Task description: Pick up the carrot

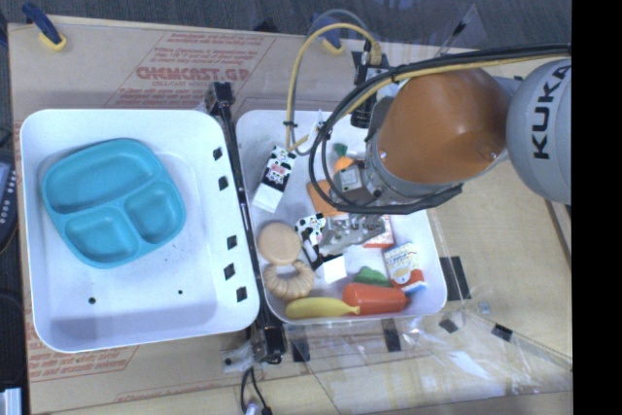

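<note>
The arm [442,126] reached over the right bin [439,279], its orange band covering that bin's far half. The gripper [348,230] hung low near the bin's middle, and its grip could not be told from this angle, with nothing plainly between it. The carrot [321,195] looked to be the orange sliver just left of the bin's middle, half hidden under the wrist, beside the gripper; touching or not, hard to say.

Along the bin's near wall lay a banana [321,307] and a red pepper [377,298], end to end. In the bin's near-left corner sat a ring biscuit [290,281] with a round cookie [279,243] just behind it. A cow-print carton [277,172] leaned at the bin's left wall. A small cup [401,262] stood by the bin's right wall. Left of the right bin, the 2nd bin [58,321] carried a blue tray [112,199].
</note>
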### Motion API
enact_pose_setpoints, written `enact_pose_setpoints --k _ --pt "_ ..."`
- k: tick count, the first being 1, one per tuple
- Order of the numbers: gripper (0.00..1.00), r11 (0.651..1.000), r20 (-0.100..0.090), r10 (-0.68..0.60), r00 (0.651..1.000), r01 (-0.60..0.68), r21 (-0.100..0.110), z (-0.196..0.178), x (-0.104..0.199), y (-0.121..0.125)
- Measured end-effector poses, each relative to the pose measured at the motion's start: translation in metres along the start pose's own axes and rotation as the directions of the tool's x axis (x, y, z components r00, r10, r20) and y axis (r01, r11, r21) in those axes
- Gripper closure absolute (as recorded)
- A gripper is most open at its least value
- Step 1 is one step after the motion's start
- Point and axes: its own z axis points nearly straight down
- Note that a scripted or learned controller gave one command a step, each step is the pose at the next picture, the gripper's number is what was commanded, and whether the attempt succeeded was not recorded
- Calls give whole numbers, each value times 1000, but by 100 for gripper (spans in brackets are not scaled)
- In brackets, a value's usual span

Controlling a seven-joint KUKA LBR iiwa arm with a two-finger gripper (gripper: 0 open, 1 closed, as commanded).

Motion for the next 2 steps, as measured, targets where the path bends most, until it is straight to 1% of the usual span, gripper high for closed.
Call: enact_pose_setpoints --k 1,2 --pt "0 1000 -2 5 1000 -5 -7 3 4 2" --pt "0 1000 -2 21 1000 -21 -11 46 40 -57"
